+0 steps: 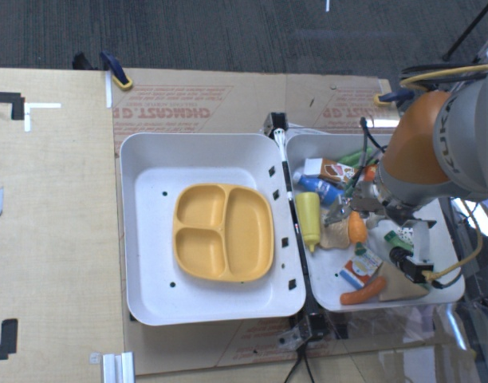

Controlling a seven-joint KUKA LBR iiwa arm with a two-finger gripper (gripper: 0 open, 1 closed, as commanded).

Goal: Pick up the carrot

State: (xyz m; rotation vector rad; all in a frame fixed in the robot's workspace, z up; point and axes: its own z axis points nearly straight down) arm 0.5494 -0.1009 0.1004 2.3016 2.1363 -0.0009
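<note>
Tabletop: tan board carrying two white bins side by side, clipped together at their shared wall.

Left bin: holds one yellow tray with three compartments, lying flat near the middle; probably the receiving side for picked items.

Right bin: crowded stock of mixed toy groceries, heaped so that a target must be singled out among neighbours.
- Carrot: orange-red, lying flat near the front wall, tilted, its upper end against a tan card. It is apart from the arm and looks reachable from above.
- Yellow bottle: lying along the dividing wall.
- Blue bottle: behind the yellow one.
- Orange ball: just below the wrist; easily mistaken for the carrot by colour.
- Small red, white and blue packet: beside the carrot; print too small to read.

Arm: grey with orange band, leaning over the right bin's middle. Gripper: low among the items, above the ball; whether the fingers are spread or closed cannot be told.

Writing: cardboard beneath the bins bears red lettering, upside down, not legible with certainty.
</note>
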